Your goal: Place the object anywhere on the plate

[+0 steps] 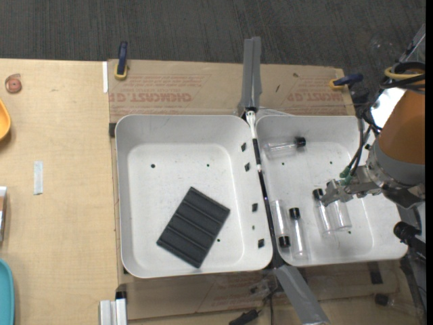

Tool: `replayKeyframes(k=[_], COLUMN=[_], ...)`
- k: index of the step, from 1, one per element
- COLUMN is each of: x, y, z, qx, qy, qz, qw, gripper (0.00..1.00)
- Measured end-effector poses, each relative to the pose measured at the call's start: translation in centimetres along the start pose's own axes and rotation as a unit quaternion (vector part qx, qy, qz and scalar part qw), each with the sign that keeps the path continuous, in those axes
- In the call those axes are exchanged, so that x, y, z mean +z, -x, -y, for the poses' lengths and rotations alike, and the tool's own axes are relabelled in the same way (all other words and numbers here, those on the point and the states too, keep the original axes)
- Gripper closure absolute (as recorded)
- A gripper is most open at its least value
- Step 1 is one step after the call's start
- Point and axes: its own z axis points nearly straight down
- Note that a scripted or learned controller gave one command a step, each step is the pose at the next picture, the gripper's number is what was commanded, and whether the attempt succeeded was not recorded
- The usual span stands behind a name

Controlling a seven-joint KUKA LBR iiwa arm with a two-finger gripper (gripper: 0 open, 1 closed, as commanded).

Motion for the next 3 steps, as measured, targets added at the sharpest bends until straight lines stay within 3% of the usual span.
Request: replayKeyframes(k=[1, 2, 3], x=[1.7, -0.3, 0.6], y=[-5.6, -12.0, -21.4], z=[-6.8, -10.3, -5.9], qx=[-0.057, -0.177, -0.348], qy=[-0.001, 0.0, -0.001], qz=[0.0, 0.0, 0.0], qw=[0.9984, 0.9841, 0.9375], gripper=[1.0, 1.0, 1.0])
